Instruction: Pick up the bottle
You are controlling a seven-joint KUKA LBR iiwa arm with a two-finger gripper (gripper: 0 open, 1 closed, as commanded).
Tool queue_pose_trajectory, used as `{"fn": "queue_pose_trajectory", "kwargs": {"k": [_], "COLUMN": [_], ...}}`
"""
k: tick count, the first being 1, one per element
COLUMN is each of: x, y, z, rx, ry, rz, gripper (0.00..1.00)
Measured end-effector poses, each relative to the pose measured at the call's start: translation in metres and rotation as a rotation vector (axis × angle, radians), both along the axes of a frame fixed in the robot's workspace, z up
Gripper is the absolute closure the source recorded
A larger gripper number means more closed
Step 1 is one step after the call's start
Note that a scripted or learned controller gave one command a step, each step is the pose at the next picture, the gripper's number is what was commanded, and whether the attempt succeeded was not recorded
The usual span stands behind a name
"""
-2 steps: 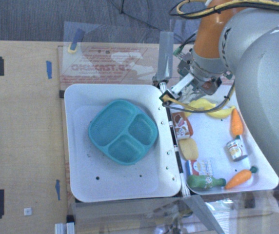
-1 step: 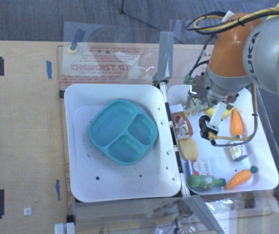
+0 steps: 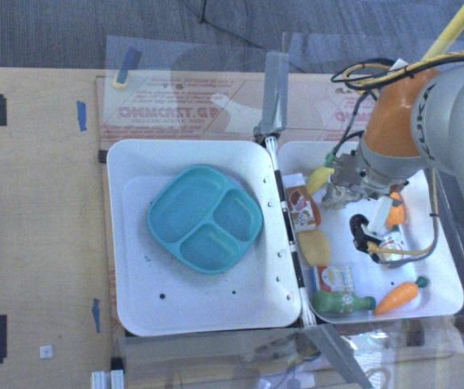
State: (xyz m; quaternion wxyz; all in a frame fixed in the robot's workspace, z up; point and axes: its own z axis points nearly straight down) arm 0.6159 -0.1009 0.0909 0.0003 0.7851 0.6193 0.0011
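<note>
The bottle (image 3: 343,302) is green with a pale label and lies on its side at the near edge of the right bin (image 3: 447,286). My gripper (image 3: 347,193) hangs below the orange-banded wrist over the far half of that bin. It is well away from the bottle, close to a yellow banana-shaped toy (image 3: 320,178). The wrist hides its fingertips.
The right bin also holds a red-brown packet (image 3: 301,207), a yellow lump (image 3: 315,248), a small white carton (image 3: 337,278), a carrot (image 3: 398,297) and an orange piece (image 3: 396,213). A blue divided plate (image 3: 205,217) lies in the left bin (image 3: 135,298).
</note>
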Motion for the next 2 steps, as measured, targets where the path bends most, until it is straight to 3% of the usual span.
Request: {"fn": "queue_pose_trajectory", "kwargs": {"k": [1, 2], "x": [0.050, 0.052], "y": [-0.083, 0.018], "z": [-0.004, 0.095], "rx": [0.003, 0.000], "ry": [0.012, 0.000], "rz": [-0.164, -0.129], "gripper": [1.00, 1.00]}}
